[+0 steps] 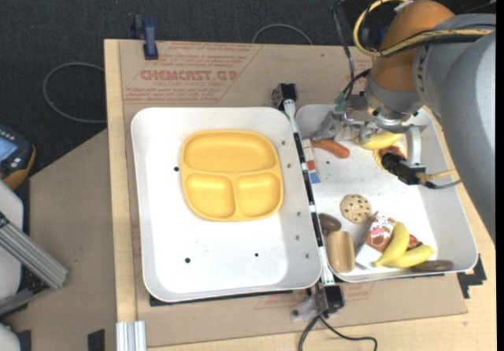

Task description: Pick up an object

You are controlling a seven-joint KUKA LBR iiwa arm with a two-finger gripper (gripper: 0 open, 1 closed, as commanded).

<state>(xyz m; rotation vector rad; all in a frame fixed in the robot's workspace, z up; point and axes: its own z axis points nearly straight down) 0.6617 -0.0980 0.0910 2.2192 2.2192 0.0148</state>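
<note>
At 1 o'clock of right bin (pixel 461 223): gripper (pixel 376 131) low over yellow item (pixel 383 141), beside carrot (pixel 331 148). Claw state: cannot tell. Pick not confirmed; lift remaining.

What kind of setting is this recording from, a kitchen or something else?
Likely a robotics lab bench, not a kitchen: two white bins clamped on a board, toy food such as a banana, and loose cables on dark carpet.

A brown bench (pixel 118 184) bears two white bins (pixel 157 208) side by side
</note>
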